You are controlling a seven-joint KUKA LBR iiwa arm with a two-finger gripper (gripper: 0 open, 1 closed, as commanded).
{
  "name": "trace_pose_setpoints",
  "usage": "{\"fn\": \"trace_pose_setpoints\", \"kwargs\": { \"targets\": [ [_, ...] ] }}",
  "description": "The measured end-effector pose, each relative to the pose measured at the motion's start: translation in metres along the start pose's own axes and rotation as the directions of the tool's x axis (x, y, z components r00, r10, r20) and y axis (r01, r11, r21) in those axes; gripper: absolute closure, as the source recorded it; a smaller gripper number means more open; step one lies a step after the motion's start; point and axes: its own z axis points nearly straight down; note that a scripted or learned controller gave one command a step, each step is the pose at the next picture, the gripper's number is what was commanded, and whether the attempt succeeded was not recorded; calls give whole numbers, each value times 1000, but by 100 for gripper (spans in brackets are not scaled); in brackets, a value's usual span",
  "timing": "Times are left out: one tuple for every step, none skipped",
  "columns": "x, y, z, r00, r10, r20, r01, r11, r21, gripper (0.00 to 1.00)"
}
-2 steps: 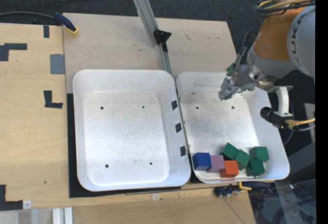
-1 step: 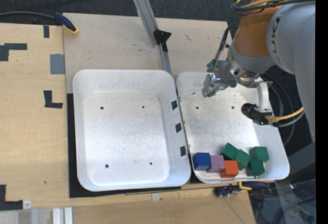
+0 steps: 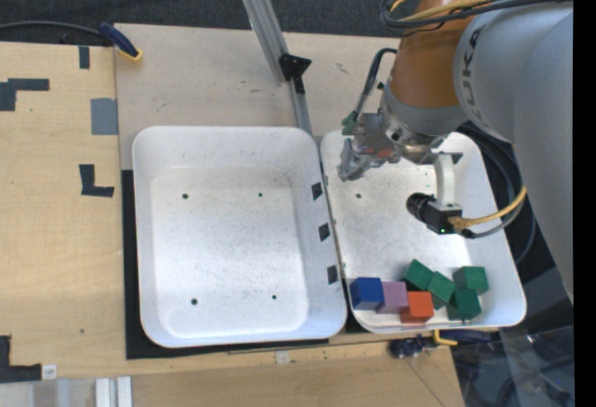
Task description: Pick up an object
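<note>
**Blocks bunched in the right bin's near corner, gripper up at the far end**

Nearest the camera, along the front edge of the right bin [image 3: 484, 174], sits a tight cluster of small blocks. From left to right: a blue block [image 3: 367, 292], a purple block [image 3: 394, 296] touching it, and an orange block [image 3: 418, 305] just in front of the purple one. Behind and to the right lie several green blocks [image 3: 453, 286], packed against one another and against the bin's front right corner.

Beside it, the left bin [image 3: 149, 154] shares a long edge with the right one, both resting on the wooden bench [image 3: 56, 237].

Reaching in from the right, the grey arm [image 3: 521, 70] with its orange band [image 3: 430, 51] carries the gripper [image 3: 356, 161] low over the far left part of the right bin, close to the shared wall. It is well apart from the block cluster. Nothing is seen between its fingers, and whether they stand open or closed cannot be told from this angle.
</note>
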Motion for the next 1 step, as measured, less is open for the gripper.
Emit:
{"fn": "trace_pose_setpoints", "kwargs": {
  "targets": [
    [64, -4, 3, 1000, -1, 0, 1, 1000, 1, 100]
  ]
}}
